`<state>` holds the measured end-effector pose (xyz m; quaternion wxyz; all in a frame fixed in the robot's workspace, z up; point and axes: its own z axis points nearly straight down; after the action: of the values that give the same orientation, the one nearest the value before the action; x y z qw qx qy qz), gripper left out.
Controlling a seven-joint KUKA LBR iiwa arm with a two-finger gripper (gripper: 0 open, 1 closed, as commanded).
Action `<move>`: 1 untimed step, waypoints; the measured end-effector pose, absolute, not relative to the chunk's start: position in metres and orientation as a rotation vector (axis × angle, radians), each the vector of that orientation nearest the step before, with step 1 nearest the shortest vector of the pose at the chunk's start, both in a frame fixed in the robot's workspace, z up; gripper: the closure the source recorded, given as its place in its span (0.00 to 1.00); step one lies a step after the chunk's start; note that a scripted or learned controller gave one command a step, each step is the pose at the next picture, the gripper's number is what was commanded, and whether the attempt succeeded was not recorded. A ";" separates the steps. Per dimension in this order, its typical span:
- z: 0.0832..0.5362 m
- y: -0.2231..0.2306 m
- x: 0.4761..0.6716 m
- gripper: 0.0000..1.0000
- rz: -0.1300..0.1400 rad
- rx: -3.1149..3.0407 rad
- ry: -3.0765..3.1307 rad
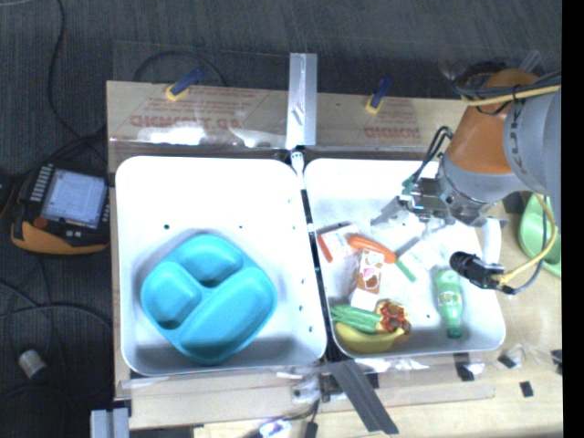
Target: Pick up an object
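On the far left, off the bench, a handheld pendant [64, 203] sits on the dark floor. Moving in, the left bin [146, 176] carries one thing, a blue divided tray [208, 297], tilted across its middle. Broad and smooth, it looks stiff and light, but I'd judge there's little for two fingers to bite except its rim.

Across the divider, the right bin [347, 176] has the clutter. An orange carrot-like piece [371, 245] lies at a slant, a small carton [369, 272] just below it, nearly touching. Further down sit a green pod-shaped item [356, 318], a yellow banana [370, 339] along the bin's lower edge, and a red-and-yellow bit [392, 315] resting against them. Further right stands a green bottle [448, 301], lying apart from the pile.

The gripper [411, 210] hangs over the bin's upper right, fingers spread wide, nothing between them, nothing touched.

Best candidate, to my eye: the carton. Light, flat-sided, probably crushable, so take it across its narrow faces. The bottle looks hard and slick; it could roll out of a pinch.
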<state>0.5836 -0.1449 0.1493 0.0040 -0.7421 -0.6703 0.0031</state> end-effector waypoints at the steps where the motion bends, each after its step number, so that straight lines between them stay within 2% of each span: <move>1: 0.099 -0.124 0.568 0.00 -0.021 -2.312 -2.163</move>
<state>0.5683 -0.1242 0.0991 -0.0123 -0.7301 -0.6831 -0.0068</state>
